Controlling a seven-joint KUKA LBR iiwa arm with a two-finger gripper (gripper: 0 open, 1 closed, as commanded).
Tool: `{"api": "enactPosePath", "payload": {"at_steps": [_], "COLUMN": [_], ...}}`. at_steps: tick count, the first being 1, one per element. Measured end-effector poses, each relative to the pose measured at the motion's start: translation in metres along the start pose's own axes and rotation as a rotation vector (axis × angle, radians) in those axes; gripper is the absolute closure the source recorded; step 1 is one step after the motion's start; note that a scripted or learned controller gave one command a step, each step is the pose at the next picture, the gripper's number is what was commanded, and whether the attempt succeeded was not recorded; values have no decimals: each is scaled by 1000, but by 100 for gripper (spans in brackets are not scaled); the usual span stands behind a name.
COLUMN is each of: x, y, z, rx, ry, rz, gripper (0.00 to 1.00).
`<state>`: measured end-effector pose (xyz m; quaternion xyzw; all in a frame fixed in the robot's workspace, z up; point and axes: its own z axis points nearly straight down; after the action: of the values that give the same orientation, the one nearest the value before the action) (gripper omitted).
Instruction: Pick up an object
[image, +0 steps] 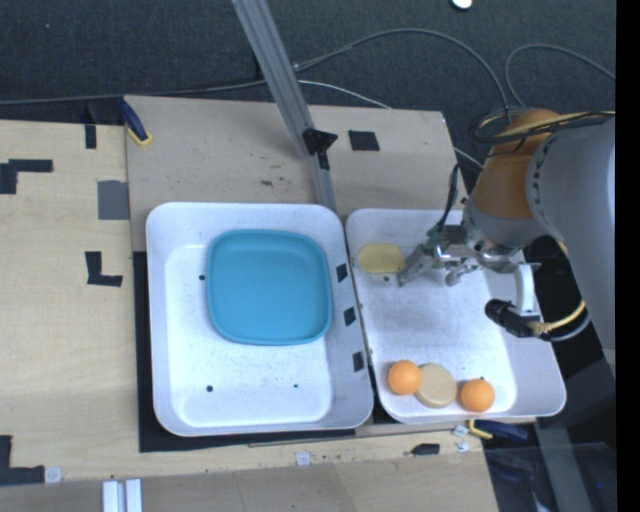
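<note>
My gripper (430, 276) hangs over the upper part of the right bin (530, 395), open, with nothing between its fingers. Its left fingertip (406, 276) is right beside a pale yellow round object (379, 259) that lies in the bin's upper left corner. Along the bin's front edge lie an orange ball (403, 377), a beige disc (436, 385) and a second orange ball (477, 395) in a row.
The left bin (180, 400) holds a blue square plate (269, 285). A grey metal pole (290, 95) slants down to the gap between the bins. The arm's grey body and orange band (505, 185) sit over the right bin's upper right edge, with cables nearby.
</note>
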<state>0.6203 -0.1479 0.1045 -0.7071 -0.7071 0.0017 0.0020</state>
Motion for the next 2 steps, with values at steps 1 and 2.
{"api": "enactPosePath", "payload": {"at_steps": [1,2], "x": [0,0], "y": [0,1], "z": [16,4], "rx": [-5,-7], "ry": [-1,-2], "rz": [-1,-1], "gripper": [0,100]}}
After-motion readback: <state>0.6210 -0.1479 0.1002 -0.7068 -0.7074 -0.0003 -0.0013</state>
